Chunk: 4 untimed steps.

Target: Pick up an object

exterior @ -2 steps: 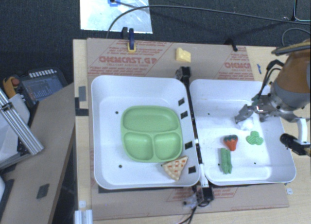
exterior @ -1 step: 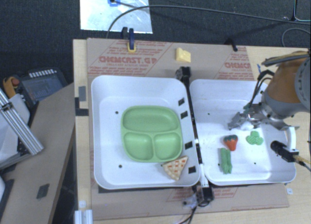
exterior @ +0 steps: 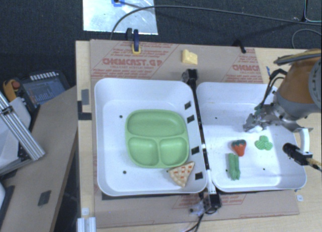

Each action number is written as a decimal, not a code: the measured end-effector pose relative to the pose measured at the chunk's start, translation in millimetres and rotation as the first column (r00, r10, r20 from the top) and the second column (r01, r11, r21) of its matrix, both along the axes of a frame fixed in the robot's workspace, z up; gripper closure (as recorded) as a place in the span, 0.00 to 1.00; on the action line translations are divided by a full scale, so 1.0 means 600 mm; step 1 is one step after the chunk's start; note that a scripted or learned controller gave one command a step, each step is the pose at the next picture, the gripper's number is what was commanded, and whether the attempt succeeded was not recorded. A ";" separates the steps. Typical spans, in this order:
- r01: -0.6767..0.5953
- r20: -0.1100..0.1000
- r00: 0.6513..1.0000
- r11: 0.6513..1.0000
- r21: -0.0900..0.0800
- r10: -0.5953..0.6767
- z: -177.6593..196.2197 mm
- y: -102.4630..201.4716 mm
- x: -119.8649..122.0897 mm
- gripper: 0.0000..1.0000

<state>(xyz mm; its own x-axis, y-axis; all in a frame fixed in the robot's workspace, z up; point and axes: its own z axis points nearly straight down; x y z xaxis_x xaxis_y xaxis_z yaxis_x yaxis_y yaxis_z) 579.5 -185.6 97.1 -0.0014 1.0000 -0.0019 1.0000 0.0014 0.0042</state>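
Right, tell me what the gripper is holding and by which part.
Nothing that I can see. The gripper sits low in the right bin, apart from the strawberry, the green leafy piece and the green stick.

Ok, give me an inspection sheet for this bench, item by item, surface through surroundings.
Surface: two white bins side by side, left bin and right bin, on a cardboard sheet.
Job's things: strawberry toy, green bean pod toy and green leafy toy in the right bin.
Clutter: green divided plate and pizza slice toy in the left bin; cheese wedge toy on the cardboard.
Grippers: gripper over the right bin, above the toys; nothing seen held.
Cables: black cable across the dark floor.
Surroundings: control pendant at left.
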 end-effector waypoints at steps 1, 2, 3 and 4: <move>-0.002 0.003 1.000 1.000 0.000 0.002 0.108 -0.001 0.003 1.00; -0.004 0.004 1.000 1.000 -0.001 0.004 0.216 -0.003 0.010 1.00; -0.004 -0.001 1.000 1.000 0.001 0.004 0.227 -0.003 0.011 1.00; -0.008 -0.002 1.000 1.000 0.004 0.008 0.242 0.087 0.000 1.00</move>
